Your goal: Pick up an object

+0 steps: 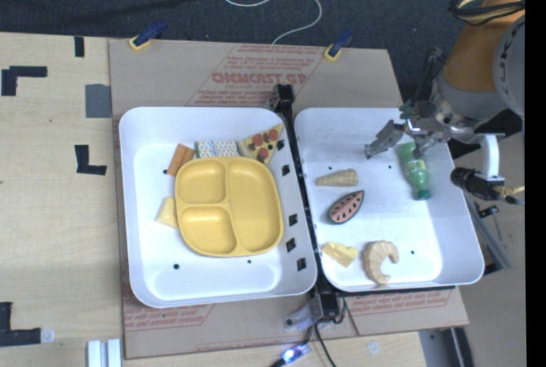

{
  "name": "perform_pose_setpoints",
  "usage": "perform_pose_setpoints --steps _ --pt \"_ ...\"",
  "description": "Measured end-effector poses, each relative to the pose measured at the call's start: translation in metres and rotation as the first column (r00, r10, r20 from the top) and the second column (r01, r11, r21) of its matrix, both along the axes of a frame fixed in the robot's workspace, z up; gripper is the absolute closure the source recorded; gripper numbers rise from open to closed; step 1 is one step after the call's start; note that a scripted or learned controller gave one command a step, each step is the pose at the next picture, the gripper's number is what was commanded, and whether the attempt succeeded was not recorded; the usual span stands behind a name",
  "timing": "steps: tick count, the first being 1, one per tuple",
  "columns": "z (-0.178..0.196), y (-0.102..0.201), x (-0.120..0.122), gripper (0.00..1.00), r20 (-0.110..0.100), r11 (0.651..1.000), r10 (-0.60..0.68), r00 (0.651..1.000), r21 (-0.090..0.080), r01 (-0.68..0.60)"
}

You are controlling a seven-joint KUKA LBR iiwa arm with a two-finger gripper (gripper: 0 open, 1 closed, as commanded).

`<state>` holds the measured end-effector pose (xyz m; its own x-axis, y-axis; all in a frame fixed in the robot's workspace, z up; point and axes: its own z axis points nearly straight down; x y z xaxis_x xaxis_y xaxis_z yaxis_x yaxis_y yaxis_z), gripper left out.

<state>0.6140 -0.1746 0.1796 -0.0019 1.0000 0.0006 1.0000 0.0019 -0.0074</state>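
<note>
Place: it looked like a robot test lab, not a home.
Bench: a wooden bench [51, 212] had black tape marks on it.
Cardboard: a brown cardboard sheet [247, 75] was held down by clips.
Bins: two white bins [136, 212] sat side by side with toy food inside.
Robot: a big grey and orange arm [486, 58] reached in.
Wire: a thin white cable [273, 2] lay on dark carpet.

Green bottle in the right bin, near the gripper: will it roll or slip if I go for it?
The green bottle lies on its side on the smooth floor of the right bin, so a nudge across its length would probably roll it. Its rounded, glossy-looking body may slip between the fingers. It looks like a small plastic toy, likely light and stiff. The gripper sits just above-left of it.
</note>
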Motion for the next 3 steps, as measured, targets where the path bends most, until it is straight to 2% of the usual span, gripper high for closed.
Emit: perform_pose_setpoints --steps 2,3 --pt "-0.098 0.001 0.008 0.0 0.005 1.0 0.001 1.0 -0.003 -0.001" --pt "-0.084 0.002 0.009 1.0 0.008 1.0 0.002 1.0 -0.002 -0.002"
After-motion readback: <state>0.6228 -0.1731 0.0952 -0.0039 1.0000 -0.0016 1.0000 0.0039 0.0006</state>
